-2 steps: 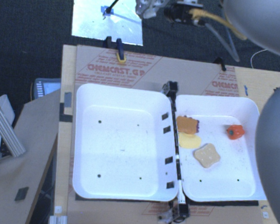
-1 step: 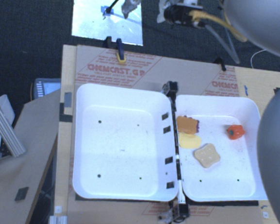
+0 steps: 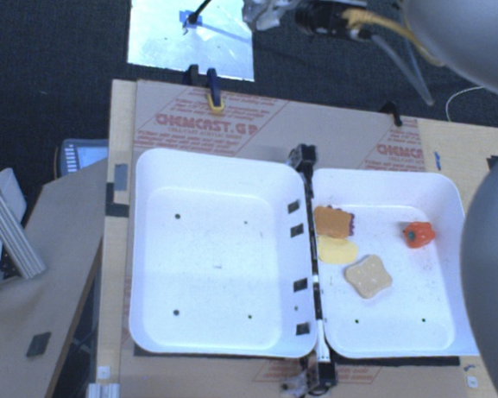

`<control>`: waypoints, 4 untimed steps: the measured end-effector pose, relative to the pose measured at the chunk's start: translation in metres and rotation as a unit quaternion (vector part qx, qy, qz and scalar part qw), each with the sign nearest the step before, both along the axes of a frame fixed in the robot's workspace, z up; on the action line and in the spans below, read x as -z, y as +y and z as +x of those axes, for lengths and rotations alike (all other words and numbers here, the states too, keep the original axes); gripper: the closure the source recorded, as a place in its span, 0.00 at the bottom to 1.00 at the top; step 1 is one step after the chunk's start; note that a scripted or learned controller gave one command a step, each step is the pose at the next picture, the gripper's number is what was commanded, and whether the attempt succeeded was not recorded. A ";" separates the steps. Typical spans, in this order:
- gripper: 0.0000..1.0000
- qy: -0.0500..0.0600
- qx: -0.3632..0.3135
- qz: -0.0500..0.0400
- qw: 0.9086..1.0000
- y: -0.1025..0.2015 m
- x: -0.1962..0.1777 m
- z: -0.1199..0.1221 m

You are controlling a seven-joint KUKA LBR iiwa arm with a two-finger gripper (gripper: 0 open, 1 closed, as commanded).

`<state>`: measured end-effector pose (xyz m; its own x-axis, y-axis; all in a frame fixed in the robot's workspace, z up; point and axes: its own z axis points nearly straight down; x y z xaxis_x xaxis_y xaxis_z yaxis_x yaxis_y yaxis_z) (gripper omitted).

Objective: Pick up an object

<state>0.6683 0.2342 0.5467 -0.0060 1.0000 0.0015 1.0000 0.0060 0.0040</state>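
Landmark: right bin (image 3: 445, 189), the white bin holding all the objects.
Objects: four pieces lie loose on its floor. Toast slice (image 3: 368, 276) near the middle; yellow flat piece (image 3: 337, 251) just beside it toward the divider; orange-brown piece (image 3: 333, 221) by the divider wall; red piece (image 3: 417, 235) apart, toward the far side wall.
Likely reason: scattered as free pick candidates, none stacked.
Pincer (image 3: 268, 3): high above the tabletop, well beyond the right bin's back rim; cut off by the frame top, so open or closed I cannot tell. Nothing seen in it.
Arm (image 3: 491, 250): blurred grey mass over the bin's right edge, hiding that rim.
Left bin (image 3: 142, 228): beside it.
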 end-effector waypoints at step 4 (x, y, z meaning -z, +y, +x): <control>1.00 -0.002 -0.004 0.001 1.000 0.001 -0.022 0.000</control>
